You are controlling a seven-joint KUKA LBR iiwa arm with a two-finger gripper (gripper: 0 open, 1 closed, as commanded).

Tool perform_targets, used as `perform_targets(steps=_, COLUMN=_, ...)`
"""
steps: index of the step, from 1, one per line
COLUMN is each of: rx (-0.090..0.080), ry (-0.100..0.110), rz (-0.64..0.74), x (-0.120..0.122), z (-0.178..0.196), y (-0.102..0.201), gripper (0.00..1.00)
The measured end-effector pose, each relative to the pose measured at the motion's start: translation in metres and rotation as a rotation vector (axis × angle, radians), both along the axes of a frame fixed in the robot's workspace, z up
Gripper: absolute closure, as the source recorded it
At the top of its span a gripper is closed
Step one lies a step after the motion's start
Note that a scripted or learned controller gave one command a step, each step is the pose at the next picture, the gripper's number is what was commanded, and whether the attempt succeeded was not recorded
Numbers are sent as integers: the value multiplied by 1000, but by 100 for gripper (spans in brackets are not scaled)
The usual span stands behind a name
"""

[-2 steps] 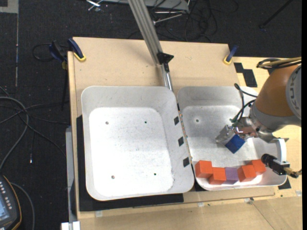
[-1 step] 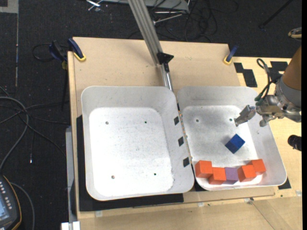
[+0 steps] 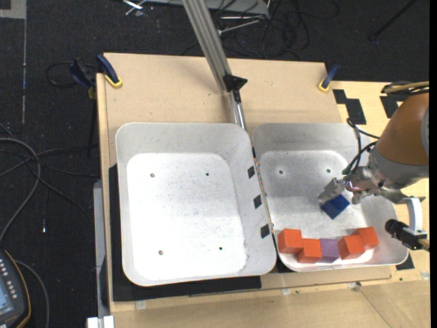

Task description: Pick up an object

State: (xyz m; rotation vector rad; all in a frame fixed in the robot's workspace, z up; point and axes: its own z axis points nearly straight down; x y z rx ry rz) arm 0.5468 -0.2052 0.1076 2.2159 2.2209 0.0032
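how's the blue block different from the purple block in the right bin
The blue block sits alone mid-bin, right at the gripper; the purple block is wedged in a row between orange blocks along the near wall. The blue block is turned at an angle to the bin's walls, while the purple block lies roughly square to the near wall. The blue is dark and saturated; the purple is pale. Both are small blocks of similar size in the right bin.
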Motion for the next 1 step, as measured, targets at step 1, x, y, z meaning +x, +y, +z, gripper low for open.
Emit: perform_targets(steps=1, rx=0, ry=2, rz=-3, x=-37, z=-12, y=30, gripper=0)
